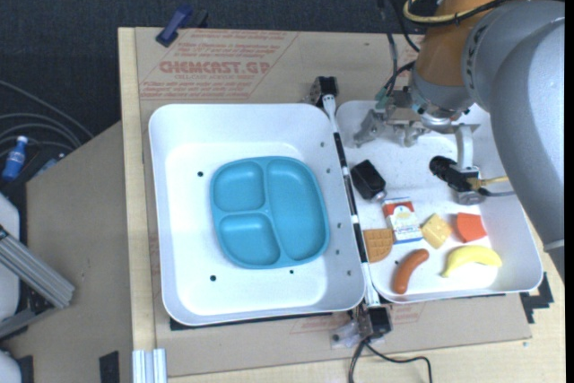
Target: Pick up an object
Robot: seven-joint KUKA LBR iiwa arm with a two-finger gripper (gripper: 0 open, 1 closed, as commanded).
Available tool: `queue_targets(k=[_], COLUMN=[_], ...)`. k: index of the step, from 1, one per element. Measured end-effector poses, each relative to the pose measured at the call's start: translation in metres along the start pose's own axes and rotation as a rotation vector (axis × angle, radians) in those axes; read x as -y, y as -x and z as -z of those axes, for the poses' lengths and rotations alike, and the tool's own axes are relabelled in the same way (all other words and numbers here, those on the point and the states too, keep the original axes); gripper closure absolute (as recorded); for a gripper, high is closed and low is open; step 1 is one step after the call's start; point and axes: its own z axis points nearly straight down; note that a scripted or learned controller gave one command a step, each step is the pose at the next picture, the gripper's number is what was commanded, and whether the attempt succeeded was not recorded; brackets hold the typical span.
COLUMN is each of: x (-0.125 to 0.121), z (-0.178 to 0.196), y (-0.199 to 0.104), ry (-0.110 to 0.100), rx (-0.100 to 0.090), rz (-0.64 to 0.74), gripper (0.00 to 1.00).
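Hovering at the back of the right bin (529, 269), the gripper (395, 128) (whether its jaws are parted I cannot tell) has the sausage (410, 270) and banana (472, 260) lying well toward the bin's near edge.

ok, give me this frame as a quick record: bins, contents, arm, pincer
left bin: shallow white bin holding a blue three-compartment plastic plate
right bin: shallow white bin holding toy food along its near side
toy food: brown sausage, yellow banana, orange block, pale yellow cheese wedge, red-and-white carton, tan cracker
other: small black block
arm: over the right bin's far end
pincer: nothing seen held
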Motion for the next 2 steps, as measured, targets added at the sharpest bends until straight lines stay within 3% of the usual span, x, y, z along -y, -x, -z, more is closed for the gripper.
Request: queue_targets(k=[1, 2], x=[0.041, 0.0], z=[0.0, 0.0], y=[0.008, 0.007], ry=[-0.004, -0.001], rx=[-0.001, 0.0], rz=[-0.001, 0.0], gripper=[0.0, 0.0])
